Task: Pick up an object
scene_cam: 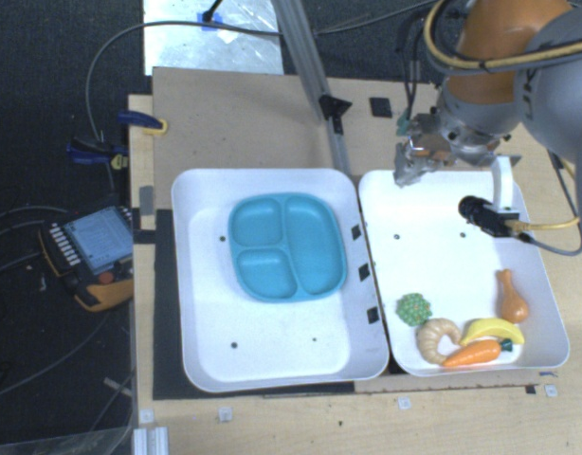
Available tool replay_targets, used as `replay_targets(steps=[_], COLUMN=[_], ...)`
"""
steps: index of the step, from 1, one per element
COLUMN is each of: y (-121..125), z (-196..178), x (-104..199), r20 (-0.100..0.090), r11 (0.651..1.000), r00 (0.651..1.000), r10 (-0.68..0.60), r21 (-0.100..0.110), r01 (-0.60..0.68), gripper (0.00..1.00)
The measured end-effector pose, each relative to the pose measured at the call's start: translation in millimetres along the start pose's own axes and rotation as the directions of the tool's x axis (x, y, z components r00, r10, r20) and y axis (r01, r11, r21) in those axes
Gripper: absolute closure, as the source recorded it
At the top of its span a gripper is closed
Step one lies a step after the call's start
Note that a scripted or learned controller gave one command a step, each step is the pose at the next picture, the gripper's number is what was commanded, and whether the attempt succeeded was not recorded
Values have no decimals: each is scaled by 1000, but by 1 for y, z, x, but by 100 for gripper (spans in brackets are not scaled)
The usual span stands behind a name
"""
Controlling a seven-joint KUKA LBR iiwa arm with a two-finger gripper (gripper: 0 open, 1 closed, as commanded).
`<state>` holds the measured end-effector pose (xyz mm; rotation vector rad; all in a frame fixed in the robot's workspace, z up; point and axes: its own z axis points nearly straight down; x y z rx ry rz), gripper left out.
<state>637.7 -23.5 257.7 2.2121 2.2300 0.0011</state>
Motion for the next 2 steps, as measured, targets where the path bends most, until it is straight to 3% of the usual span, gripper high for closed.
replay_targets(steps=[2], y=[-34], z=[29], x=[94], r20=[0], r11=[1000], r00=[1000], r10=[1], r21=[2], r01=[-1], gripper=[100])
